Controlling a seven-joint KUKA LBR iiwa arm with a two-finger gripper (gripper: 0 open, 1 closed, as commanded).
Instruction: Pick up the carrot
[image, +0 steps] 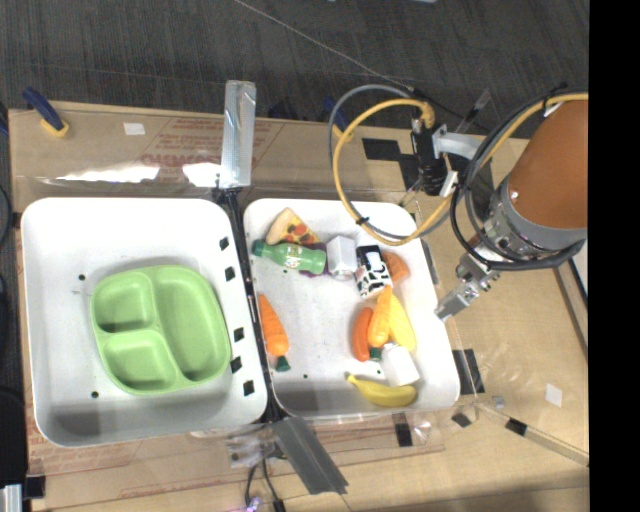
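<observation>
Pincer (462, 296) hangs outside the right bin's (330, 395) right wall; whether it is spread or pressed together I cannot tell. Nothing is picked: the carrot (272, 327) lies against that bin's left wall, well apart, beside a green bottle (293, 257). Reach and grasp both remain.

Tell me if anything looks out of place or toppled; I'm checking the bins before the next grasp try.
Nothing looks spilled or broken. The green bottle lies on its side in the right bin, the carrot rests along that bin's left wall, and the toys on its right side are piled together. The green tray sits flat in the left bin.
</observation>
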